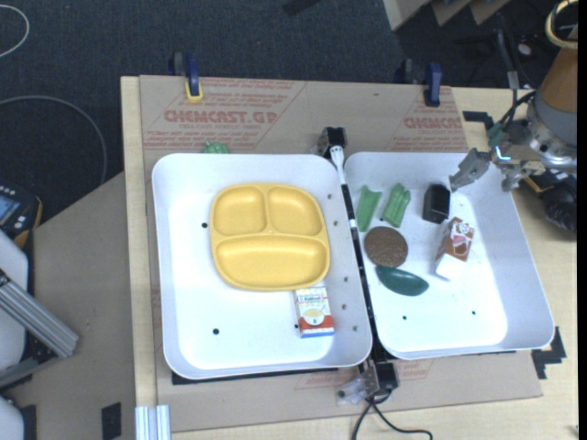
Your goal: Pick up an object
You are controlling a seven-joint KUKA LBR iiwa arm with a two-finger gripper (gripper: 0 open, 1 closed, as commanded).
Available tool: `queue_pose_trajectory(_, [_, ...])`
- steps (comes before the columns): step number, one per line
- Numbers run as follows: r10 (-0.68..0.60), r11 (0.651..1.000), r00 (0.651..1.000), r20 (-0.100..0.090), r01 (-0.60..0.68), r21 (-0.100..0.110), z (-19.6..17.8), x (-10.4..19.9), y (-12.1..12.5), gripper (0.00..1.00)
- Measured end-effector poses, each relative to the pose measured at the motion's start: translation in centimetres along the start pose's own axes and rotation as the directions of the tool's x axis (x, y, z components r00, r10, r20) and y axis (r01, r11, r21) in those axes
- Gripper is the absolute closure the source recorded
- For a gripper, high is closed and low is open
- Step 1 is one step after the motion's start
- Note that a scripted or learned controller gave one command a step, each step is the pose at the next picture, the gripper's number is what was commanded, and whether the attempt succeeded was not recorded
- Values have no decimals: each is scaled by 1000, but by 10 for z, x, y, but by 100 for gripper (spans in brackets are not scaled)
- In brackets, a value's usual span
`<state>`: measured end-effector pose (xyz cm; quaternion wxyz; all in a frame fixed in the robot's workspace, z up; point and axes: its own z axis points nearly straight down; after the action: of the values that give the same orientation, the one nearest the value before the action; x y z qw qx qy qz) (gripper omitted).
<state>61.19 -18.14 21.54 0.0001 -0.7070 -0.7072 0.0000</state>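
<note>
My gripper (488, 174) hangs over the far right corner of the right bin (486, 324), its two fingers spread open with nothing between them. Just left of it in that bin lies a small black block (436, 202). A red and white carton (455, 246) lies below the block. Further left are two green pieces (367, 207) (396, 204), a brown disc (386, 245) and a dark green oval thing (402, 280). The left bin (179, 273) holds a yellow divided plate (270, 236) and a small orange and white carton (314, 312).
The two bins meet along a raised rim (353, 246) down the middle. Blue clamps (191, 73) (432, 82) hold the cardboard base at the far edge. Cables and dark gear (559, 204) sit to the right of the right bin, under the arm.
</note>
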Motion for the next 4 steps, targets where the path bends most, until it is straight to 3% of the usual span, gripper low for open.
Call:
queue_pose_trajectory(1, [-3,1000,1000,5,3,-20,-183,29,-33,0])
queue_pose_trajectory(2, [5,1000,1000,7,-5,-15,-282,-10,-65,0])
queue_pose_trajectory(3, [4,1000,1000,5,-4,-10,-324,-32,-112,0])
queue_pose_trajectory(4, [-7,1000,1000,-2,7,0,-321,42,-133,0])
